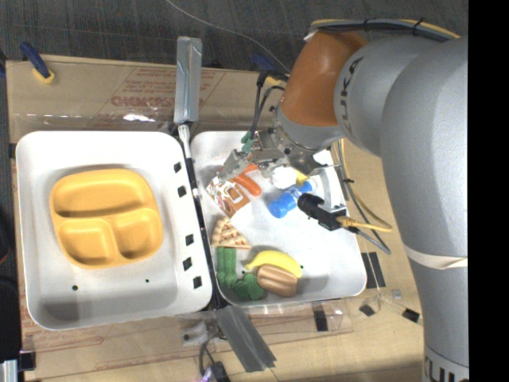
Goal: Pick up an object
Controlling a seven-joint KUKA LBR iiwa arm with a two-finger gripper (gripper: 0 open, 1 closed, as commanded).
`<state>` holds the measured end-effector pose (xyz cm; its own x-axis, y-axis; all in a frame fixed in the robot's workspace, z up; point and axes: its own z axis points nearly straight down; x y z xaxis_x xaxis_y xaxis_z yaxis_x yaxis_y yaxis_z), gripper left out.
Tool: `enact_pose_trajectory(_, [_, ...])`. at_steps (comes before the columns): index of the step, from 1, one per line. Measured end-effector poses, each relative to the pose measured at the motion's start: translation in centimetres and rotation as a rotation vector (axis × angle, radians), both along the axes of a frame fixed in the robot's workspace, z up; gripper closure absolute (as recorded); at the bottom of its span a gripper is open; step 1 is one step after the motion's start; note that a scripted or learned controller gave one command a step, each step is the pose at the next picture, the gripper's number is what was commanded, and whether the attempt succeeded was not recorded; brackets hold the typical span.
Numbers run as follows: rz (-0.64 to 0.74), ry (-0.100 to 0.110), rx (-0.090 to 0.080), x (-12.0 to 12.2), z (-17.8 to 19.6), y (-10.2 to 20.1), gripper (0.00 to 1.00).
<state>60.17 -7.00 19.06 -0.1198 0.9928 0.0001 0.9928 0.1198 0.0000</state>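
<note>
Two white bins are set side by side, their inner rims meeting along a line of black clips. In the left bin (32, 293) a yellow divided tray (103, 217) is seen left of centre, with bare floor around it, widest along the near edge. The right bin (343, 270) is crowded along its left wall and near edge, while open floor is left in its right half and in its far left corner. No single target is marked, and the loose objects are all found in the right bin. Against the left wall an orange-and-white packet (227, 196) is placed, with an orange sausage-shaped piece (248, 184) touching its upper right side. A blue cylinder (282, 205) and a white piece (284, 177) are seen just to the right of these. Nearer the front a waffle-patterned piece (229, 233) and a green piece (231, 269) are lined up along the left wall, and a banana (274, 261) is pressed against a brown oval piece (277, 280). The arm is brought in from the right and bent over the bin's far side. The gripper (248, 157) is held just above the sausage-shaped piece and the packet. Whether it is open or closed cannot be told, and nothing is seen gripped in it.
</note>
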Motion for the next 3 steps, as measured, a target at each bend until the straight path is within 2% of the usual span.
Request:
enact_pose_trajectory(1, [-0.025,-0.023,0.001,4.3,-7.7,-2.8,0.0])
enact_pose_trajectory(2, [-0.058,-0.003,0.0,-1.3,-9.8,-2.9,0.0])
enact_pose_trajectory(3, [-0.055,0.002,-0.001,-1.3,-9.2,-3.0,1.0])
